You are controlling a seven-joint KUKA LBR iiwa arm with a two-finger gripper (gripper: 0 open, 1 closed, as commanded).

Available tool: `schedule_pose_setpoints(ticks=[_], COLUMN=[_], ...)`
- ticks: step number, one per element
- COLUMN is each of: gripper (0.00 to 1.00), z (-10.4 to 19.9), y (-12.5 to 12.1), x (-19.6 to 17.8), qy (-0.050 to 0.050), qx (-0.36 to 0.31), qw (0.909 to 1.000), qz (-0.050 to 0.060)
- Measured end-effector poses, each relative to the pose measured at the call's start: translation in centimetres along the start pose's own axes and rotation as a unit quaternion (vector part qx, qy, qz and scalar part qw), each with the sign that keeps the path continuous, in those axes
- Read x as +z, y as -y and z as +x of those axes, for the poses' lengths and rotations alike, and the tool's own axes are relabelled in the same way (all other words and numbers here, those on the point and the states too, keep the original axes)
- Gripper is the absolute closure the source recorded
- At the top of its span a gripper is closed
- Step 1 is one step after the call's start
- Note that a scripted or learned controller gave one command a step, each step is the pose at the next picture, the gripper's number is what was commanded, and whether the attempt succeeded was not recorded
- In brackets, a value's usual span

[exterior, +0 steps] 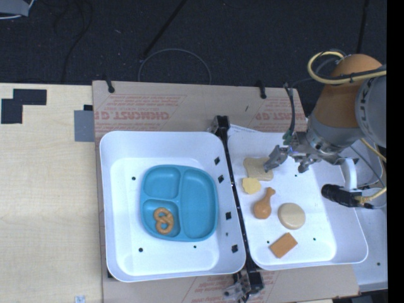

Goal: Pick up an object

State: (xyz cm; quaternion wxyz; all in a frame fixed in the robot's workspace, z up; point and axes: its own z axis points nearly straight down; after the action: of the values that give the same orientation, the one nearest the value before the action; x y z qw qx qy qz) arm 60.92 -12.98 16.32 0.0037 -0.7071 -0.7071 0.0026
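Nearest the camera in the right bin (pixel 353 248) lie an orange block (pixel 283 245), a round cream biscuit (pixel 291 215) and a drumstick (pixel 264 204); beyond them are a yellow piece (pixel 251 185) and a pale slice (pixel 257 167). The gripper (pixel 290 158) hovers above the bin's far part, fingers spread, grasping nothing. The current step appears to be the approach. The next move calls for descent onto one object, probably the slice.

Landmark: we take the left white bin (pixel 120 163).
Cardboard sheet (pixel 164 109): beneath it.
Black cables (pixel 173 59): beyond it.
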Motion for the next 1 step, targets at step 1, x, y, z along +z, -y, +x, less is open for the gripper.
schedule_pose_setpoints(ticks=[1], gripper=[0.0], z=[0.1], y=[-0.1], x=[6.45], qy=[0.0], qx=[0.001], qw=[1.0], qz=[0.0])
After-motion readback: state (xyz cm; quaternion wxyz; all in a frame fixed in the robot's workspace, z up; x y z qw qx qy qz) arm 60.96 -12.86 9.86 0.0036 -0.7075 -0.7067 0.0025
